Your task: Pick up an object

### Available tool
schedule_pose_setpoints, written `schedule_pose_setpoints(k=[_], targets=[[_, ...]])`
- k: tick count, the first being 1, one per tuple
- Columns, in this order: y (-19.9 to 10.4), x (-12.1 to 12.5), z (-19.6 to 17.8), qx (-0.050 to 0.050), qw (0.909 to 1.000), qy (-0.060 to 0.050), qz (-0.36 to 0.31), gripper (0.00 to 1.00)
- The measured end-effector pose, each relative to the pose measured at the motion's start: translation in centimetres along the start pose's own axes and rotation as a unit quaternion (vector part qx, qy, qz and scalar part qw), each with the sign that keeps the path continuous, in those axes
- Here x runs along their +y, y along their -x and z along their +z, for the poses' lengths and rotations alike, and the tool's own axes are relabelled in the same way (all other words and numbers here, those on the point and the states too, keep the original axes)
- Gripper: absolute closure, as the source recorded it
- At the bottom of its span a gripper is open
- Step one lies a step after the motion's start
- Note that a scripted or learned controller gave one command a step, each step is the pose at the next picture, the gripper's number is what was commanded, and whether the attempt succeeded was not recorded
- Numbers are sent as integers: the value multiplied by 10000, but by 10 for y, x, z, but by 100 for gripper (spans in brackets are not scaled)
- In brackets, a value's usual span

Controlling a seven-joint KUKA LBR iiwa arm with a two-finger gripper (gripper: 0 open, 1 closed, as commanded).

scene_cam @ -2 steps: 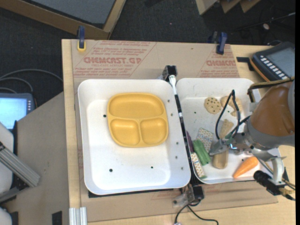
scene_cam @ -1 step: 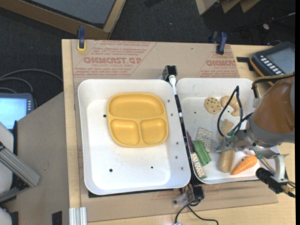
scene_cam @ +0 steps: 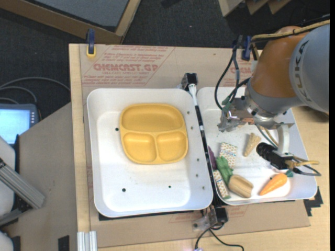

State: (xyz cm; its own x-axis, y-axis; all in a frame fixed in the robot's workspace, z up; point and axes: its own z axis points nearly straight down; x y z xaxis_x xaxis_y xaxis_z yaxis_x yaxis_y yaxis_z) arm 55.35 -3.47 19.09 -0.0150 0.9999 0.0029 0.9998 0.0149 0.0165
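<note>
Remote check, items as I read them from the overhead camera:

- gripper [scene_cam: 231, 119]: hangs over the upper part of the right bin [scene_cam: 211, 114], under the grey wrist; I cannot tell how wide it stands, and I see nothing held in it
- candidates for the pick, all in the right bin: beige cone [scene_cam: 251, 144] and patterned block [scene_cam: 227, 150] nearest below the gripper; green piece [scene_cam: 224, 167], wooden cylinder [scene_cam: 239, 186] and carrot [scene_cam: 274, 183] along the near wall
- purple stick [scene_cam: 210, 156]: against the wall shared with the left bin [scene_cam: 104, 150]
- yellow divided plate [scene_cam: 154, 133]: alone in the left bin, well apart from the arm

Risks as I judge them:

- crowding: the green piece touches the wooden cylinder and lies just beside the patterned block, so a descent there may catch two things or shove one aside
- cone and carrot taper; a squeeze could squirt them out
- the items by the walls leave little room, so a descent there may strike the rim
- a descent straight down from here looks likely to meet bare bin floor
</note>
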Motion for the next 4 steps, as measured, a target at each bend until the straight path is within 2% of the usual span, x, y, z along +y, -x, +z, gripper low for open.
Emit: schedule_pose_setpoints(k=[1,2,3,4], targets=[[8,-6,6,-16,9999,-82,72,0],[37,-77,-71,-18,9999,-70,97,0],[64,-71,-174,-35,10000,-11,82,0],[6,-71,-166,-4,9999,-94,45,0]])
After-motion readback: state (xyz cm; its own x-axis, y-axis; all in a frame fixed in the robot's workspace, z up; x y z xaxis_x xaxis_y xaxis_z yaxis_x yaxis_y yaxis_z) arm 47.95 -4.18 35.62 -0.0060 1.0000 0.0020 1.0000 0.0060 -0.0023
